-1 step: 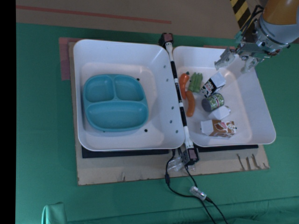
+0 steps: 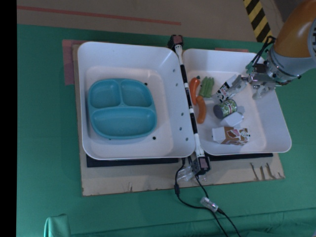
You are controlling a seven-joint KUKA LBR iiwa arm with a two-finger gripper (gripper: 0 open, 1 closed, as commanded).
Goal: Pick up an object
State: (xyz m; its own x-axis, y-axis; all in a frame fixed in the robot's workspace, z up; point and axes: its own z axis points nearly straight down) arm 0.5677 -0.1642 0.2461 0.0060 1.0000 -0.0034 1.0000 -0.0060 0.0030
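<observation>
Nothing lifted yet, by the look of things: still waiting in the right bin (image 2: pixel 276 132) are a small carton (image 2: pixel 230 135), a can lying on its side (image 2: pixel 225 107), a white-capped piece (image 2: pixel 235 119) just below it, a patterned box (image 2: pixel 228 87), two orange sausage-shaped toys (image 2: pixel 198 99) and a green pod (image 2: pixel 207 86). Hovering over the bin's upper right part, just beside the patterned box, the gripper (image 2: pixel 260 85), with whether open or closed impossible to tell from this slant, and nothing showing between its tips. Sitting in the left bin (image 2: pixel 98 53), a blue divided plate (image 2: pixel 122 108). Judging the pick as barely begun, with descent, closing and lifting all left. Crowding toward the centre divider (image 2: pixel 189 100), the toys, leaving bare floor along the right bin's outer and lower right edges; offering the freest approach, probably the carton, sitting somewhat apart from the cluster.
</observation>
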